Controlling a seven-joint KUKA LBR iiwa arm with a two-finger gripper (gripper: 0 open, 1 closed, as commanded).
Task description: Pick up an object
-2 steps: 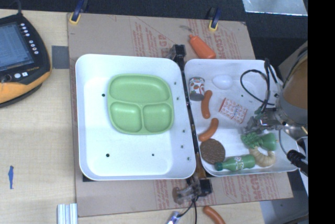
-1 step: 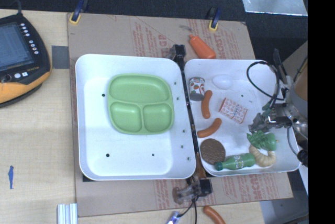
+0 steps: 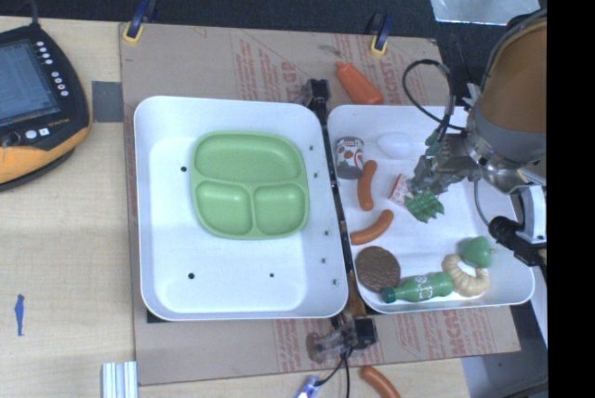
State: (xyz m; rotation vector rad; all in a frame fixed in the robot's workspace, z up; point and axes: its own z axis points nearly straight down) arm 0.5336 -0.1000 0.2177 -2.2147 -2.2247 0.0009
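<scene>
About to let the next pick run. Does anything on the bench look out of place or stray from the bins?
Yes. An orange carrot-like piece lies on the cardboard just beyond the far rim of the right bin, and another orange piece lies on the bench below its near edge. Both are outside the bins. The green plate sits flat in the left bin.

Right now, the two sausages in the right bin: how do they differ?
The upper sausage lies nearly straight, running up-down in the view; the lower sausage is curved and lies diagonally. The upper sausage sits beside the small can; the lower one beside the brown patty. Both are orange-red.
</scene>
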